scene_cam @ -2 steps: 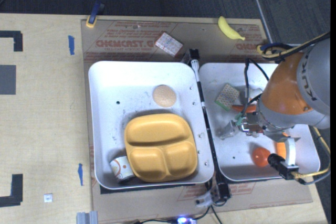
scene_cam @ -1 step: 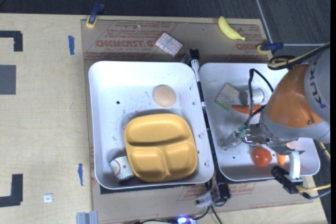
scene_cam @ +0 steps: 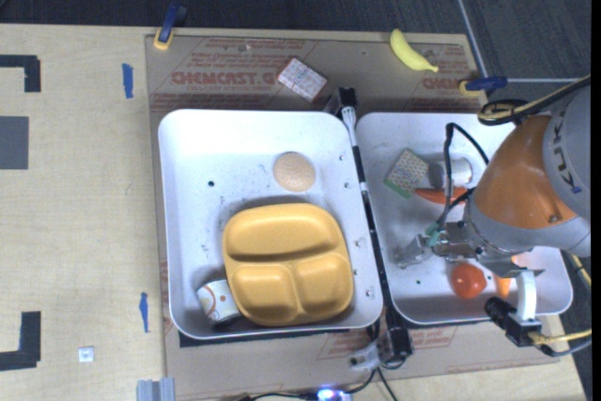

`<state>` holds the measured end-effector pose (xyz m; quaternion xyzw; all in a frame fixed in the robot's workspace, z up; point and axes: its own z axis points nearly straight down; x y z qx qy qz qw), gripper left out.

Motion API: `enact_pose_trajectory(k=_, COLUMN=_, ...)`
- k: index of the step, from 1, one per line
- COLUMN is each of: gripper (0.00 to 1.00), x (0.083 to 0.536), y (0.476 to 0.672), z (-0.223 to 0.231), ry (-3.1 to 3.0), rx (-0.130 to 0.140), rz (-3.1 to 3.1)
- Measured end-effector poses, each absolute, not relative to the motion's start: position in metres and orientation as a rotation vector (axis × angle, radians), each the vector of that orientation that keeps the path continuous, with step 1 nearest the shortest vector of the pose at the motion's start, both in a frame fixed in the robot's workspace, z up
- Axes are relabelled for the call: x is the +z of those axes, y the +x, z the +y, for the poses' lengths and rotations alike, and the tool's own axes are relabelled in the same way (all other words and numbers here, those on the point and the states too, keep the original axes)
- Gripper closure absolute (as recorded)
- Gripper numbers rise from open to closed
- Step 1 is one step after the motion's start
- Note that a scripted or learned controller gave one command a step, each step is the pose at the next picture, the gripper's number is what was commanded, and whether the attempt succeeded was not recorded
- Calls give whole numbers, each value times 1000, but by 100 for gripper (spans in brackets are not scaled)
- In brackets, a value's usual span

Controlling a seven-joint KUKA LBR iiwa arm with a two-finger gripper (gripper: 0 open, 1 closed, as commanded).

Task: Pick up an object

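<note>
White plastic bins (scene_cam: 178, 202), glossy yellow compartment tray (scene_cam: 286, 260)

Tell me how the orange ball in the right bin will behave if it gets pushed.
The orange ball looks round and smooth, so it would probably roll away rather than slide. It lies on the flat floor of the right bin, so the wall would likely stop it.

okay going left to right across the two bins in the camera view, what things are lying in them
Small patterned cup → yellow divided tray → checkered green packet → orange ball, beside the arm's gripper.
</note>
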<state>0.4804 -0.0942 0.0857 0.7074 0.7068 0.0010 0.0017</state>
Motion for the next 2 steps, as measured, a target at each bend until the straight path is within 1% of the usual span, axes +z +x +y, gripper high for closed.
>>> enact_pose_trajectory(k=1, gripper=0, x=85, y=508, z=-93, ry=2219, rx=1, rz=2220)
enact_pose_trajectory(k=2, gripper=0, x=86, y=480, z=-93, ry=2219, rx=4, rz=2219)
